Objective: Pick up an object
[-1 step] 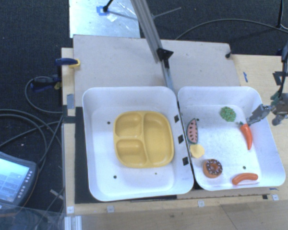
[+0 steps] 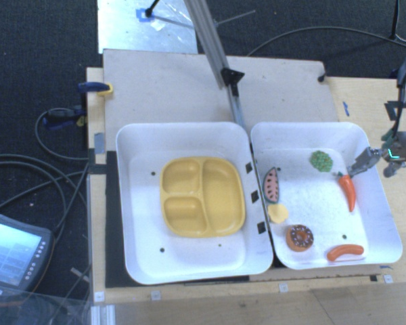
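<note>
We are viewing two shallow white plastic bins lying side by side across the middle of the frame. The left bin is holding a glossy yellow divided plate with three rounded compartments. The right bin is carrying small toy foods: a bumpy green broccoli floret at upper centre, a tapered orange carrot right of it, a watermelon slice against the left wall, a pale yellow rounded piece just below that, a ring-shaped chocolate doughnut, and a smooth orange sausage at lower right. The gripper is reaching in from the right edge, just above the carrot's green top; we cannot tell how its pincer is set. A handheld control pendant is lying at lower left among cables.
</note>
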Controlling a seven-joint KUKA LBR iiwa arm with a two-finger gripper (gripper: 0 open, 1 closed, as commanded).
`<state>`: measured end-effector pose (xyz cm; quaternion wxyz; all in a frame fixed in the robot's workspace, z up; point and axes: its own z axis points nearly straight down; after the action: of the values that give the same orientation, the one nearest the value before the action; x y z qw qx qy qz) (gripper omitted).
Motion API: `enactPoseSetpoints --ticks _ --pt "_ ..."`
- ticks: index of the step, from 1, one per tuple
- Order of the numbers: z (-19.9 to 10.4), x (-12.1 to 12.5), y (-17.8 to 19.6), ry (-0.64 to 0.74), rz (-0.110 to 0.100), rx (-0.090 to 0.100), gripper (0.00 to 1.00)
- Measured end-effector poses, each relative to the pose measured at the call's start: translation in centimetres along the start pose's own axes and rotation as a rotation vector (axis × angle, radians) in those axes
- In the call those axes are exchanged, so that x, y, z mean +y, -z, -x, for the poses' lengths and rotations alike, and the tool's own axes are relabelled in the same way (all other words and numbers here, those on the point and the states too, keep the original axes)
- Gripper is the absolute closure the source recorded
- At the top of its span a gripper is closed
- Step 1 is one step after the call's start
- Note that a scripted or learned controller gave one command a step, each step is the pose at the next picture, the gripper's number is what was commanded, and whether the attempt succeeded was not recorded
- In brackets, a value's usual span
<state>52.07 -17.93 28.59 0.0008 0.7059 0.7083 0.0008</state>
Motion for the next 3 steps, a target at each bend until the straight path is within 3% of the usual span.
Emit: enactPoseSetpoints --ticks 3 --pt "-1.1 -1.4 -16.0 -0.003 -0.007 0.002 0.0"
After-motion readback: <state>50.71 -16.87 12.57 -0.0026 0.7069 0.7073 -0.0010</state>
